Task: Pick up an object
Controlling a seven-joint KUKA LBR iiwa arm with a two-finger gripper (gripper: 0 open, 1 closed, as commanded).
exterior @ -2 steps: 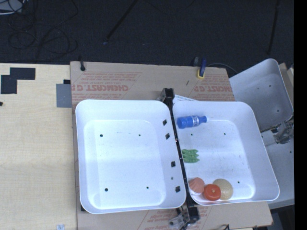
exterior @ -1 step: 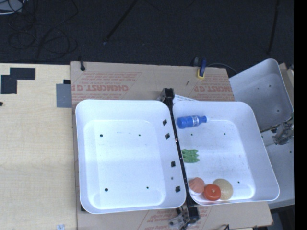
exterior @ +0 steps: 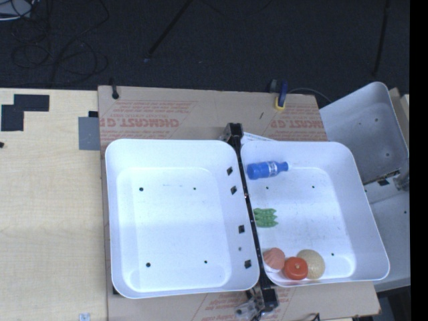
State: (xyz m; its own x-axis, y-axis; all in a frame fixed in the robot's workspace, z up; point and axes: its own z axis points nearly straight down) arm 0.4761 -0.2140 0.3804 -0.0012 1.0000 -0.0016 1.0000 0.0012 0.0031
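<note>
Camera view: we judge the pick not yet begun. Every object lies loose in the right bin. We cannot tell how the jaws stand.

Candidates, all in the right bin:
- blue bottle, on its side near the far left corner, cap end toward the right; rounded, so we expect it may roll.
- green pea pod, flat, close to the divider.
- near-left corner cluster: pink piece, red round piece, tan round piece, touching or nearly so.

We note the left bin beside it. Remaining: approach, grasp, lift.
</note>
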